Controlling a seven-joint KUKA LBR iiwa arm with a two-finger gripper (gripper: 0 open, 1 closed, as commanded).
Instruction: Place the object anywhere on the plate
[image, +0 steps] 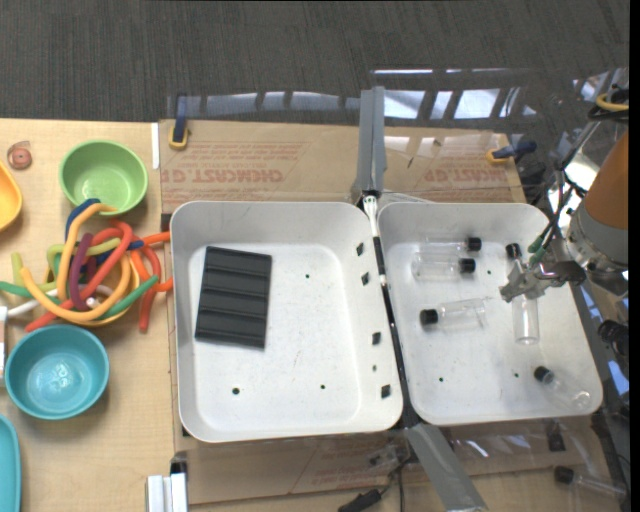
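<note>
Step in hand, as I judge it: the pick. The grey two-finger gripper (528, 282) hangs low over the right-hand shallow white bin (560, 405), with a clear plastic vial (525, 322) standing or tilted just beneath its tips; whether the fingers are spread or closed on it I cannot tell. Right bin, contents: several more clear plastic vials with black caps, two near the top (445, 258), one lying at centre (455, 316), one at the lower right corner (560, 388). Left-hand shallow white bin (190, 400), contents: one flat black ribbed rectangular plate (234, 297), lying at its left side, nothing on it. Next move calls for a firm grip on a vial, a lift clear of the divider between the bins, and a carry well to the left to set it on the plate.
</note>
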